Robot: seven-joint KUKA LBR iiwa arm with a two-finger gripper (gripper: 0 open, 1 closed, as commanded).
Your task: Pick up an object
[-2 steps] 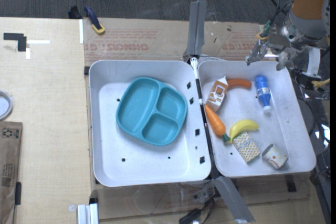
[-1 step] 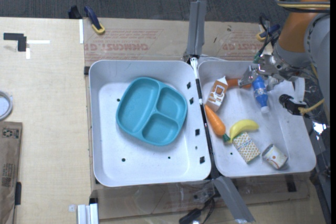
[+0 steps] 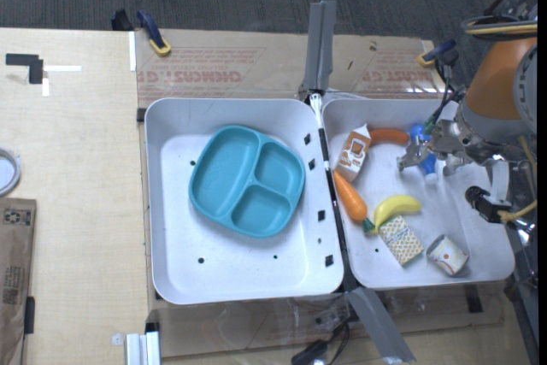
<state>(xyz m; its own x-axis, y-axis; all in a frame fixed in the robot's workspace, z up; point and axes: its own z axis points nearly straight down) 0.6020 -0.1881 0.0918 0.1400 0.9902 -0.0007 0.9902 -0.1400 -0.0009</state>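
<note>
On the tabletop (image 3: 77, 150), at its far left edge, lies a roll of tape (image 3: 7, 173), with a brown paper bag (image 3: 15, 256) below it. Further right sits the left bin (image 3: 167, 269), which carries a teal divided plate (image 3: 247, 180) with three compartments, lying flat near the bin's middle. Beside it, the two rims touching, stands the right bin (image 3: 479, 273). Near that bin's left wall a small white and orange carton (image 3: 354, 153) lies tilted, and just below it a toy carrot (image 3: 350, 197) points up and left. A second orange piece (image 3: 389, 135) lies behind the carton, near the back wall. Just right of the carrot a toy banana (image 3: 397, 206) curves above a patterned little box (image 3: 401, 240), the two nearly touching. Near the front right corner a small white cup (image 3: 448, 255) lies on its side. Above the banana, well apart from it, the pincer (image 3: 420, 162) hangs over the bin floor by a blue object (image 3: 419, 135); whether its fingers are released or clenched, I cannot tell. Nothing is seen between them.
</note>
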